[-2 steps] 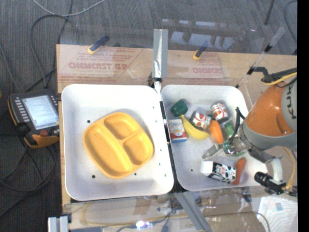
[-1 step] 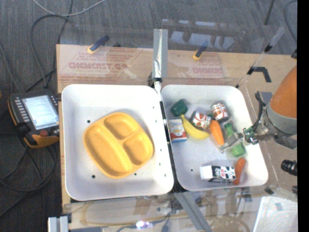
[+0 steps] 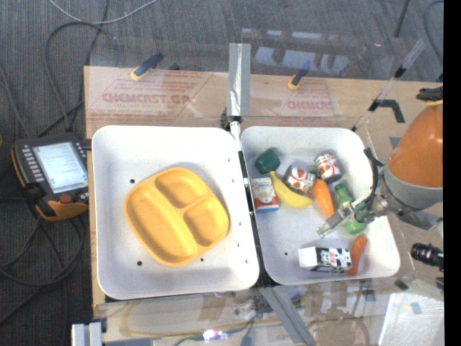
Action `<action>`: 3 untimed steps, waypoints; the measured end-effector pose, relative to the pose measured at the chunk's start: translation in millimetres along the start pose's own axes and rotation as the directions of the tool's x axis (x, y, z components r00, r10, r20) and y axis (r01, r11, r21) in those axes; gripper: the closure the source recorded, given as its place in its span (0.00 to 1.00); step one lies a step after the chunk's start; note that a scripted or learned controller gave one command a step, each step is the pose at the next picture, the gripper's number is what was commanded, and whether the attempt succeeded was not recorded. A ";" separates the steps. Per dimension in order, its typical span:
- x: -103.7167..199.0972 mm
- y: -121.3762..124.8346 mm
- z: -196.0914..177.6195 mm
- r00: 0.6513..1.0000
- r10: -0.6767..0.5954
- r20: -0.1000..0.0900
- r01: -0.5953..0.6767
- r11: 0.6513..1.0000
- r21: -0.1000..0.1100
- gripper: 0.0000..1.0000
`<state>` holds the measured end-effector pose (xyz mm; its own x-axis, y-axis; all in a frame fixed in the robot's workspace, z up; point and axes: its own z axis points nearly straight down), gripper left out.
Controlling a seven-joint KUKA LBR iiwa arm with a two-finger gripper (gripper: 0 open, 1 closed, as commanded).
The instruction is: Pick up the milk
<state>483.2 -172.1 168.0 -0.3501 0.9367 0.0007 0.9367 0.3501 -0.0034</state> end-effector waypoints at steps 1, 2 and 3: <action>19.8 100.2 70.8 0.992 -0.125 0.001 0.125 0.992 -0.002 0.00; -31.7 23.8 77.3 0.986 -0.169 0.005 0.169 0.986 -0.013 0.00; -36.9 21.1 76.1 0.994 -0.107 -0.013 0.106 0.994 -0.028 0.00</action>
<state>515.6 -199.3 91.8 -0.4480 0.8939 0.0145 0.8939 0.4476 0.0250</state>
